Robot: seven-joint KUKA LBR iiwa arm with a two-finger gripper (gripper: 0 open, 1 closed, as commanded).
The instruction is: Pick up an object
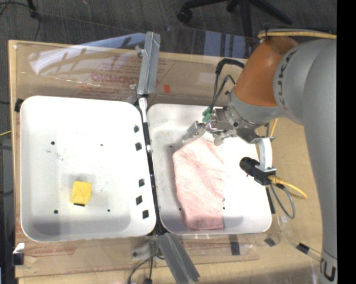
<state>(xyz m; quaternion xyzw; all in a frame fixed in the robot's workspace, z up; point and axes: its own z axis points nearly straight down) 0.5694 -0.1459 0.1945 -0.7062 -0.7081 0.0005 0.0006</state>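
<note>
A pink towel [199,185] lies flat in the right bin [166,123], stretching from the bin's middle to its near wall. A small yellow block [81,192] sits in the left bin [41,117], near its front. My gripper [208,132] hangs over the far part of the right bin, just above the towel's far edge. Its fingers [192,131] are spread apart with nothing between them.
A metal divider rail [147,70] runs between the bins toward the back. The grey arm with its orange band [260,76] covers the right bin's far right corner. A black connector with a yellow cable [257,170] hangs over the right bin's right wall.
</note>
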